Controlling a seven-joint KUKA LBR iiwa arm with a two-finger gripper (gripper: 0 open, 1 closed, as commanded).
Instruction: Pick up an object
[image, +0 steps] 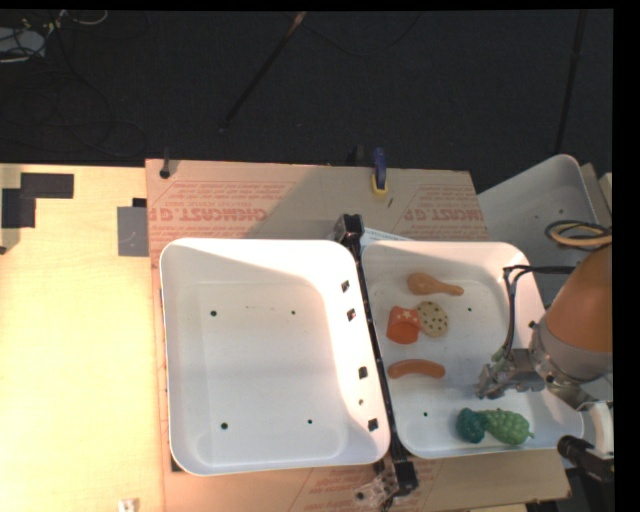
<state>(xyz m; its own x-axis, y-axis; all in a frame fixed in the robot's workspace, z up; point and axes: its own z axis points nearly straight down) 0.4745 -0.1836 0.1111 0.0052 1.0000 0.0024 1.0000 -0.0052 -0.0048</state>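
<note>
Checking the right bin (470, 255), we found the gripper (497, 380) low near its right wall, just above the green toy (495, 426) at the near edge; we could not tell how its fingers stood. A chicken leg (433, 287), red block (403, 325), cookie (434, 319) and sausage (416, 369) lay mid-bin, apart from it.

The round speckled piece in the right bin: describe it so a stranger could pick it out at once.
Start at the right bin, the one the arm reaches into. Near its middle lies a small cluster: an orange-red block with a tan disc touching its right side. The disc is your target: it alone is round, flat and dotted with dark speckles, unlike the long orange pieces above and below it.
</note>
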